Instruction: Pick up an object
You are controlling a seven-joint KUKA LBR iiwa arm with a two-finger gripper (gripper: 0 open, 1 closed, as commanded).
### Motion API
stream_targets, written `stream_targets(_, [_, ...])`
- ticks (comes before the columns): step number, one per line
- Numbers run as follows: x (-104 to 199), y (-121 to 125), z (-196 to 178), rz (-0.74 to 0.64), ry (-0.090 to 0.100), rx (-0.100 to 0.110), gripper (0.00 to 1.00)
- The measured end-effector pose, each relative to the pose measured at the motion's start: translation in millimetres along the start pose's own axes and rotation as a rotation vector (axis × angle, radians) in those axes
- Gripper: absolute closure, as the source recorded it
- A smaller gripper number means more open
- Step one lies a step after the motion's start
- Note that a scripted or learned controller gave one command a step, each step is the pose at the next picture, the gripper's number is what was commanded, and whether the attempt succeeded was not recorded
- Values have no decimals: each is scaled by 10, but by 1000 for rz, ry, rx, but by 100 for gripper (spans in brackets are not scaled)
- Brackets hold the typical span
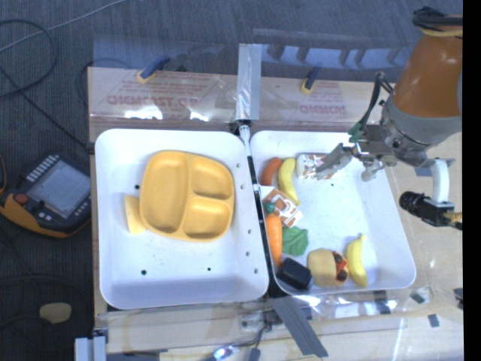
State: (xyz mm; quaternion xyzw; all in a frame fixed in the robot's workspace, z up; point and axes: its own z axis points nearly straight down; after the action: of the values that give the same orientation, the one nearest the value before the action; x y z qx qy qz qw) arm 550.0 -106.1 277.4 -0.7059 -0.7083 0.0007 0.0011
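Two bins side by side on the desk

The left bin (113, 277) holds a divided tray (186, 194). In the right bin (391, 232), a banana (288, 179), packet (282, 207) and carrot (274, 239) lie along its left wall; a second banana (357, 260) lies near the front right corner. The gripper (349, 164) hangs over the bin's back part.

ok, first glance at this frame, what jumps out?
The big yellow divided tray lying in the left bin dominates. Next, the grey-and-orange arm reaching in from the right, its gripper over the right bin's far edge. Toy food clusters along that bin's left and near sides: two bananas and a carrot.
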Motion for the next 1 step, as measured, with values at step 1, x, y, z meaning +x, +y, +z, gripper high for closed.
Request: stream_targets(1, [583, 413, 950, 87, -1, 1, 0])
